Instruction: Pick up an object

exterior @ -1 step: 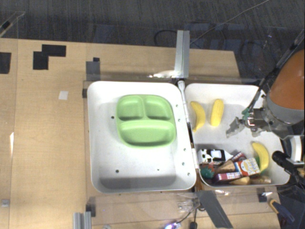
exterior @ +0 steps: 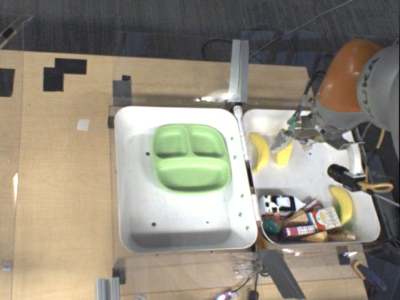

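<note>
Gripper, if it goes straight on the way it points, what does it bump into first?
Most likely the small yellow piece just under the gripper in the right bin. A banana lies close beside it. Depth is hard to judge from above.

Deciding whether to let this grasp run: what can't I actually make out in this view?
Camera view: whether the gripper touches the small yellow piece just below it; too small and blurred.
Camera view: the packages piled at the near edge of the right bin overlap and hide each other; labels too small to read.
Camera view: the right bin's far right corner lies under the arm.
</note>
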Controlling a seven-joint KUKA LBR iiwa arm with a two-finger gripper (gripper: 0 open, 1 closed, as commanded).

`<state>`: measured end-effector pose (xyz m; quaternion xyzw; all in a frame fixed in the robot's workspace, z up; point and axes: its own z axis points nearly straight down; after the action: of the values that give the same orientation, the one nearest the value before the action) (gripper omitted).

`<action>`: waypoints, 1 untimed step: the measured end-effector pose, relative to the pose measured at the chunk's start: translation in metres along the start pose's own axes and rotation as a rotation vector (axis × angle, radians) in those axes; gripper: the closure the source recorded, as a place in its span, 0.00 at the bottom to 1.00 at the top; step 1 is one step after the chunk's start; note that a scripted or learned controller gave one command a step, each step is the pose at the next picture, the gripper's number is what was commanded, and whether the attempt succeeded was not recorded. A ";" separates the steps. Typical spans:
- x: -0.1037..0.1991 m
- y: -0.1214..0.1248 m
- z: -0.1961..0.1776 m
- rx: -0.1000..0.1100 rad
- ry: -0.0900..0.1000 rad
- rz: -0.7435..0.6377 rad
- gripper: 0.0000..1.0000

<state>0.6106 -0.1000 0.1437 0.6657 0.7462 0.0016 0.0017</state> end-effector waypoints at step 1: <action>-0.004 0.007 0.054 -0.009 -0.002 -0.036 0.00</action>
<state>0.6178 -0.1030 0.0899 0.6521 0.7581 0.0043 0.0055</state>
